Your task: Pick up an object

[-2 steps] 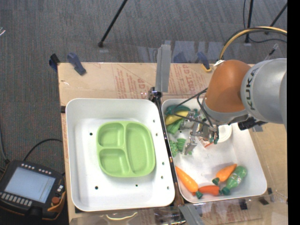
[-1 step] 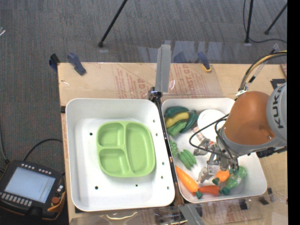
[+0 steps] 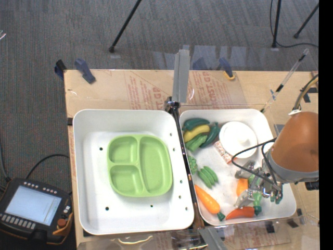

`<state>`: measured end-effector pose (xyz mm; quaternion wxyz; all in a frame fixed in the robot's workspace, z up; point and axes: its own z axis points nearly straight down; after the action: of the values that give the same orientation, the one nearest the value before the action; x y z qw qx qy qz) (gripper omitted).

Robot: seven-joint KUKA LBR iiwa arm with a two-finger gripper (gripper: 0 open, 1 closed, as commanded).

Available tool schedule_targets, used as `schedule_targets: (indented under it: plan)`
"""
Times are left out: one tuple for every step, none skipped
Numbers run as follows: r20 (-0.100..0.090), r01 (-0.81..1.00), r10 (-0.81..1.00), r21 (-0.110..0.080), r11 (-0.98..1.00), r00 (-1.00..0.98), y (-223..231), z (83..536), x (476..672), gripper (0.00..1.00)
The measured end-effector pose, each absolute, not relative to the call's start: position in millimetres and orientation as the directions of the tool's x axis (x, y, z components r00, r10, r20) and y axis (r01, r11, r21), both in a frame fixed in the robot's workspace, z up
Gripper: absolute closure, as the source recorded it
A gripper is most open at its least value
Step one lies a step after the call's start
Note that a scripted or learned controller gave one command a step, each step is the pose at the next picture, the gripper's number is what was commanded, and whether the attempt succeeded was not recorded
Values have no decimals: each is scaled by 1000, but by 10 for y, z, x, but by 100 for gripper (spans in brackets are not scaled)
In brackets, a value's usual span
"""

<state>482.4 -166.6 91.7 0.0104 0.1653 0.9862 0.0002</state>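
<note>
The grey arm with its orange band [image 3: 296,142] reached in from the right and hung low over the front right corner of the right-hand shallow white bin [image 3: 260,114]. Its pincer [image 3: 258,190] sat in a tangle of metal parts and black cable, just above a small orange plastic piece [image 3: 242,185] and close to a red-orange toy pepper [image 3: 241,213] with a green stem lying near the bin's front wall. How the pincer stood, and whether it had hold of anything, I could not tell.

By my judgement the step in hand was the descent onto a target, most likely the small orange piece or the pepper. The next move would call for settling squarely over one item, closing, and lifting straight up clear of the neighbours.

Other candidates lay in the same bin: an orange toy carrot [image 3: 207,199] by the left wall, green toy pea pods [image 3: 208,176], a cluster of dark green and yellow toy vegetables [image 3: 199,131] at the back, and a round white dish [image 3: 238,137]. The left-hand white bin [image 3: 86,139] held a light green three-compartment plastic plate [image 3: 139,165].

The orange band hid part of the bin's right wall, and the item under the pincer was partly masked. A small reddish packet [image 3: 223,152] beside the dish was too small to identify.
</note>
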Motion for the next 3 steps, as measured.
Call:
schedule_targets:
  plan:
    - [1, 297, 297, 3, 955, -955, -1024, 871, 4769, 0]
    - [-10, 288, 288, 0, 957, -957, -822, 893, 4788, 0]
    - [-7, 224, 224, 0, 975, -975, -1573, 885, 4775, 0]
